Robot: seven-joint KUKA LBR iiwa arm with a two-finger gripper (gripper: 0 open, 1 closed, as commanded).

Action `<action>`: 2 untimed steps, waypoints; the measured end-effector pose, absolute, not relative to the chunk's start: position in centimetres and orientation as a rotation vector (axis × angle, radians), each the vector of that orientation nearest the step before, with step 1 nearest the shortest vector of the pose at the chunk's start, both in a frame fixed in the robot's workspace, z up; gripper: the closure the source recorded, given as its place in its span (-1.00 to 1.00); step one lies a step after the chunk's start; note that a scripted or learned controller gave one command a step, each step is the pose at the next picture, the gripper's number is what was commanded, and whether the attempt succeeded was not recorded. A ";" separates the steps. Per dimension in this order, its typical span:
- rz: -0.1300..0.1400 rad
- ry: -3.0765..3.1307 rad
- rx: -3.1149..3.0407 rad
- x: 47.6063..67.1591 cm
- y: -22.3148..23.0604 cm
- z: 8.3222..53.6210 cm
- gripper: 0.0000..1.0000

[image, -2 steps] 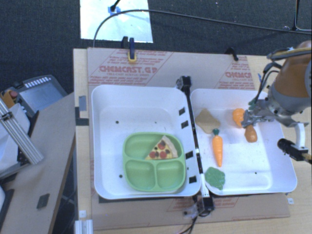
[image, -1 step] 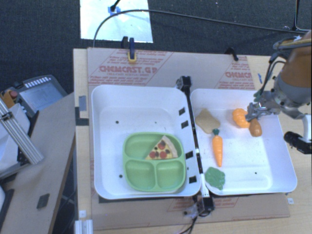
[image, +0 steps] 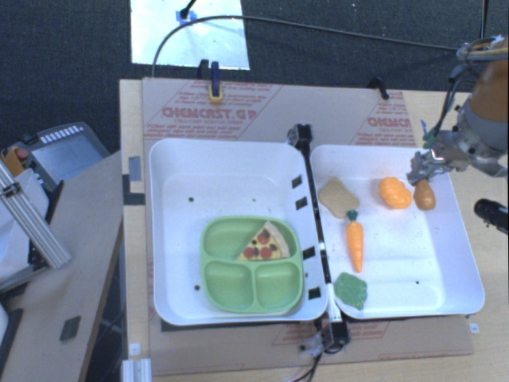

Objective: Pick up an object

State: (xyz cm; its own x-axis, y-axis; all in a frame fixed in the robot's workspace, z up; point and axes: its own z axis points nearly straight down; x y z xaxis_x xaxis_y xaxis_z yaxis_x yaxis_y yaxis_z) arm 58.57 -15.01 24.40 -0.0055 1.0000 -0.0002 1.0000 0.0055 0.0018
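Two white bins, the left bin (image: 171, 181) and the right bin (image: 445, 269), are set side by side, touching, on a cardboard sheet (image: 262, 106) laid over the bench (image: 131, 118).

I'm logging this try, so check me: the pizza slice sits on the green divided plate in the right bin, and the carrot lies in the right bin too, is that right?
Not quite. The camera view shows the pizza slice on the green divided plate in the left bin, not the right one. The carrot does lie in the right bin.
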 end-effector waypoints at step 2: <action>0.002 2.230 2.212 58.4 -4.2 24.1 1.00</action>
